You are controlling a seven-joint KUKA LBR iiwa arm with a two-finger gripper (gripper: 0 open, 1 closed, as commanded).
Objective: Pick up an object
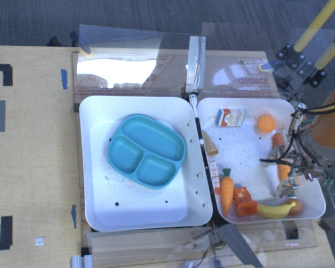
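Gripper (286,190) hung low at right bin's (247,149) right side, just above banana (276,208); jaws' state could not be told. Risk: toys crowded there — banana, carrot (227,191), red block (244,201) — so a descent might nudge or miss. Left bin (95,166) held blue tray (147,150). Surface (30,149) pale wood; grey carpet (128,4) beyond.

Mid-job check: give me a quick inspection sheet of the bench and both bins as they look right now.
Surface: wooden bench bearing left bin and right bin, side by side.
Job's things: in the right bin, a carrot, banana, orange ball, small carton, cone, red block.
Clutter: blue divided plate in the left bin.
Grippers: gripper low over the right bin's right side; grasp unclear.
Cables: dark wires along the wrist.
Surroundings: clear panel behind the bins; grey floor.
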